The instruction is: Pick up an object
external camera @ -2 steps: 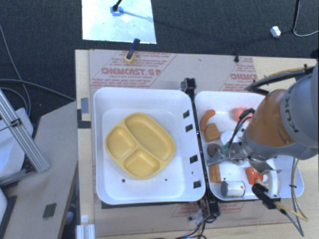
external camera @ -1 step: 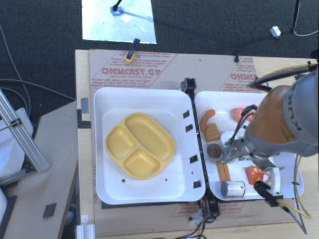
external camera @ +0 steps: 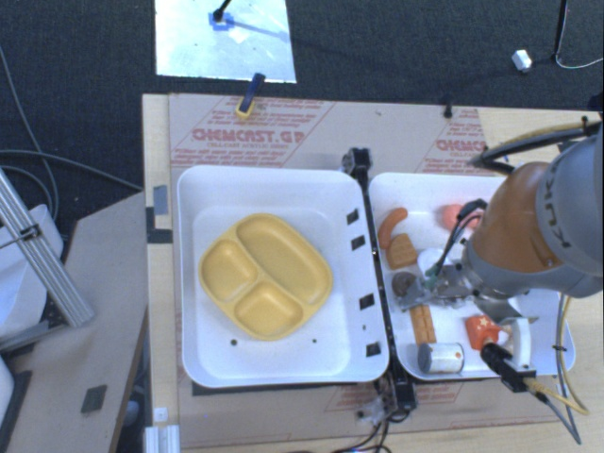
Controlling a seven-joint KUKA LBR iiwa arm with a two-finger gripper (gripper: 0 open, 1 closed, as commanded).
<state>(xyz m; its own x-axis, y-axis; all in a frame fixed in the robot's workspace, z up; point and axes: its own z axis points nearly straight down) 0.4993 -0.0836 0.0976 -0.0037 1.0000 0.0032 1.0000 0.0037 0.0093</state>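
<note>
Two shallow white bins sit side by side on the tabletop (external camera: 311, 125), which is covered by a sheet printed with red lettering. The left bin (external camera: 203, 347) holds a yellow divided plate (external camera: 266, 274) with three compartments, lying flat near the bin's centre. The right bin (external camera: 392, 192) holds the loose things to pick from: an orange sausage-shaped piece (external camera: 391, 225) at about 10 o'clock in that bin, a tan block (external camera: 403, 251) just below it, a dark round piece (external camera: 404, 282) under that, a long brown stick (external camera: 424, 324) running toward 6 o'clock, a small silver can (external camera: 441, 357) lying on its side near the bin's lower edge, a red-orange piece (external camera: 482, 331) at about 5 o'clock, and a pinkish-red item (external camera: 451, 216) toward 12 o'clock, partly hidden by the arm. The grey arm with its orange band (external camera: 514, 223) reaches in from 3 o'clock and covers much of the right bin. The gripper (external camera: 427, 289) hangs low over the middle of that bin, just beside the dark round piece and the top of the brown stick. Whether the jaws are released or clenched cannot be told from this view, and nothing is seen held between them. A small blue and yellow tool (external camera: 250, 95) lies at the tabletop's 12 o'clock edge.
</note>
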